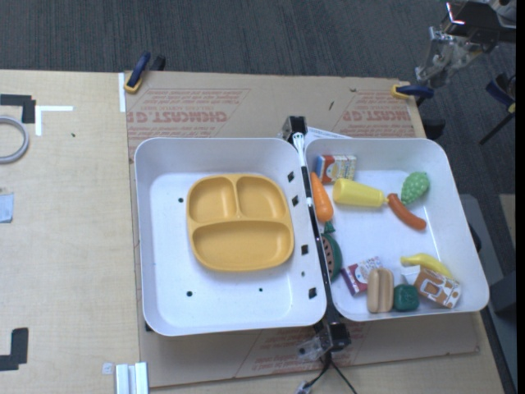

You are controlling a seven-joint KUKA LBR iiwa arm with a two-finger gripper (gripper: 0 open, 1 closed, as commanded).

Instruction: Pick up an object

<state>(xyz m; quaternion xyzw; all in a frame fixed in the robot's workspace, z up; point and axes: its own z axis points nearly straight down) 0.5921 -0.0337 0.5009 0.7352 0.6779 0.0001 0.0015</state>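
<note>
End effector [449, 46]: at the top right corner, raised well off both bins; whether it is apart or together cannot be told.
Left bin [156, 220]: holds a yellow divided plate [240, 222].
Right bin [461, 212]: holds toy foods, among them a corn cob [358, 194], carrot [321, 198], sausage [406, 213], banana [426, 263] and hot dog [380, 290].
Surface [66, 245]: carries both bins on cardboard.

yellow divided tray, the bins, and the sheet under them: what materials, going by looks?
Yellow tray: likely moulded plastic, matte, with an even colour and rounded compartment ridges. Left bin and right bin: probably thin formed plastic, smooth white with a slight sheen and rounded, rolled-looking rims. Sheet: corrugated cardboard by its look, dull brown with red printed lettering and a visible fold line.
</note>
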